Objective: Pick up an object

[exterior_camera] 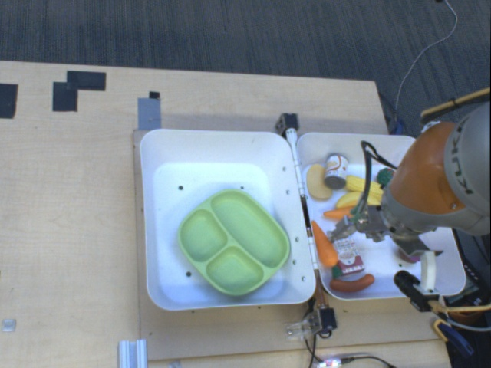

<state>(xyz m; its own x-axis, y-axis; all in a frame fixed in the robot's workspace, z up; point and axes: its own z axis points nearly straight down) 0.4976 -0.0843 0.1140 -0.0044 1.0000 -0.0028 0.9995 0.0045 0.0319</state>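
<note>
I see the gripper (354, 228) low over the middle of the right bin (453, 278), with the arm (430, 179) coming in from three o'clock. From this slant I cannot tell whether its jaws are open or closed, and I see nothing clearly held between them. The tip hangs just above a small ketchup-like bottle (350, 261) with a red and white label; whether it touches I cannot tell.

Around the gripper in the right bin: a carrot (323, 244) lies at nine o'clock from it, along the bin's left wall; a red sausage (351, 284) sits at six o'clock, near the front wall; a yellow banana (357, 191) lies at twelve o'clock; beyond that, at eleven o'clock, stands a small can (335, 172) beside a tan round piece (317, 180).

The left bin (165, 167) holds a green divided plate (233, 241), lying flat toward its front right.
</note>
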